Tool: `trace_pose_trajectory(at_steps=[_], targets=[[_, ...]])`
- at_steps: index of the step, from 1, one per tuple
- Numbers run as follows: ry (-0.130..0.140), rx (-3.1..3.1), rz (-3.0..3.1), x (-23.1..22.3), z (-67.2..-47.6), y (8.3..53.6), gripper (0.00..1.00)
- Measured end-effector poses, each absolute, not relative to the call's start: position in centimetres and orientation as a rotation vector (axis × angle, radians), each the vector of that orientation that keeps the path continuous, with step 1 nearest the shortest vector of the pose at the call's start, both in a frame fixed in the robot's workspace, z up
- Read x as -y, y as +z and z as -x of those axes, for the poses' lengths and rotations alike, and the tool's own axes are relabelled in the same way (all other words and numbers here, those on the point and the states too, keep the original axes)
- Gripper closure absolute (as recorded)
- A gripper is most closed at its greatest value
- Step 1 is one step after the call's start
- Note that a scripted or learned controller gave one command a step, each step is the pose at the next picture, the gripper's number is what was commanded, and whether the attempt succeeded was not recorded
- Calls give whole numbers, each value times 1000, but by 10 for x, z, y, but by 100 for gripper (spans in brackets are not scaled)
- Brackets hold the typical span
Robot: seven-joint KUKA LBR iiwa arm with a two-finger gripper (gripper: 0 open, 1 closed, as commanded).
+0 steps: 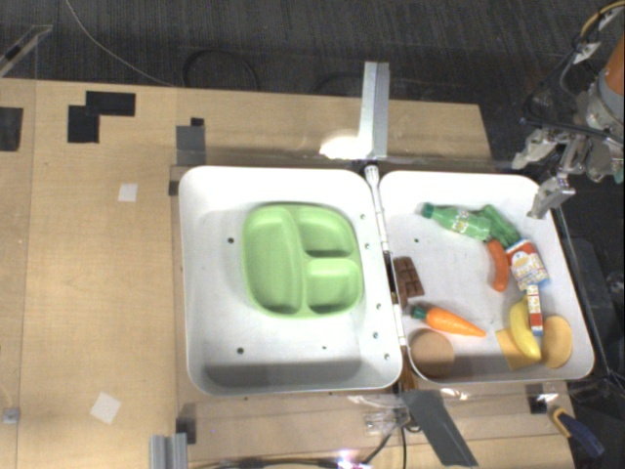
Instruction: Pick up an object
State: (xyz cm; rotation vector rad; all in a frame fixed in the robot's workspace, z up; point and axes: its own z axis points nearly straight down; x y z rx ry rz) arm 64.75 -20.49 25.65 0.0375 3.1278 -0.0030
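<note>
- My hand (559,177) sits over the top-right corner of the right bin (444,252), just at its rim — fingers look apart, nothing between them.
- Pickable stuff crowds the right bin's right and bottom edges: green bottle (470,221) near the top, red sausage (499,265) and a small carton (527,262) touching below it.
- Banana (522,332) and a yellow-brown potato (557,341) pressed into the bottom-right corner; a small box (534,309) just above them.
- Carrot (452,320) and a brown egg-like ball (432,348) along the bottom-left; chocolate bar (408,277) beside the divider.
- Open floor I see — middle of the right bin, between bottle and carrot.
- Left bin (210,262) holds a green divided tray (299,259), bare margin all round it.
</note>
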Motion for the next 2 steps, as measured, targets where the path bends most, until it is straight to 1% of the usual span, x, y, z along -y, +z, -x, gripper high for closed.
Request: trace_pose_trajectory(at_steps=[1, 2], targets=[[-4, -3122, 217, 205, -604, 97, 0], [-4, -3127, 98, 205, -566, 89, 0]])
